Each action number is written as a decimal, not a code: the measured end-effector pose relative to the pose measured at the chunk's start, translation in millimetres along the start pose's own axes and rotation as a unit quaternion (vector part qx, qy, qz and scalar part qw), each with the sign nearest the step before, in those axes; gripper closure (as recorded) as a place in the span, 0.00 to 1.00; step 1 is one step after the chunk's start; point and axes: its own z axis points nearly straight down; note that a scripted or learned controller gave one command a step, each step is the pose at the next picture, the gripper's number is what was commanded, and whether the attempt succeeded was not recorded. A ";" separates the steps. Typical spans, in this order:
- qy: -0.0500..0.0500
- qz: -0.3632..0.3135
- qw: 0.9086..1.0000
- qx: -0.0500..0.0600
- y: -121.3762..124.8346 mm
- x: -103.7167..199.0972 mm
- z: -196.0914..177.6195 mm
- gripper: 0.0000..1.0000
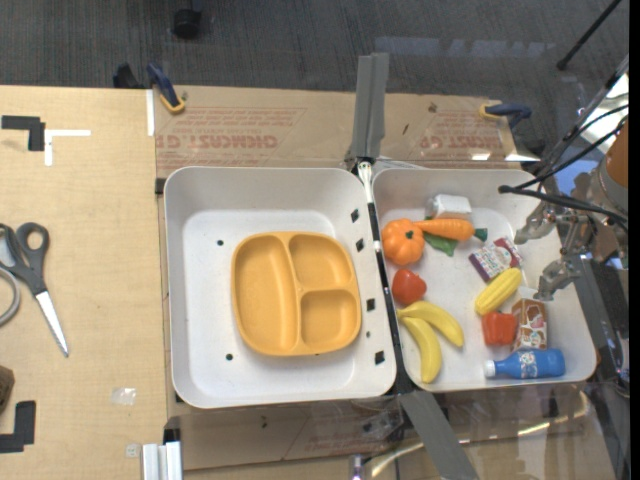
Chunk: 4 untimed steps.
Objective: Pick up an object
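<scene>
The end effector (pixel 547 256), fingers spread and gripping nothing, hovers at the right bin's (pixel 578 320) three o'clock rim. A toy corn cob (pixel 497 291) lies just beside it, at nine o'clock.

This looks like a robotics lab or test cell rather than a home. A plywood bench (pixel 75 268) carries two shallow white bins (pixel 185 268) set side by side, with flattened printed cardboard (pixel 255 133) laid under them and held by blue clamps (pixel 165 88). Black tape marks (pixel 25 128) sit on the wood, and a pair of grey-handled scissors (pixel 35 278) lies loose at the left. The right bin holds plastic toy food (pixel 430 328), the left a yellow divided tray (pixel 297 293). Beyond the bench is dark, probably carpeted, floor (pixel 270 18), and cables (pixel 590 128) trail at the right.
</scene>
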 end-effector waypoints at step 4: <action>0.009 0.110 0.994 0.002 66.5 -73.4 80.0 1.00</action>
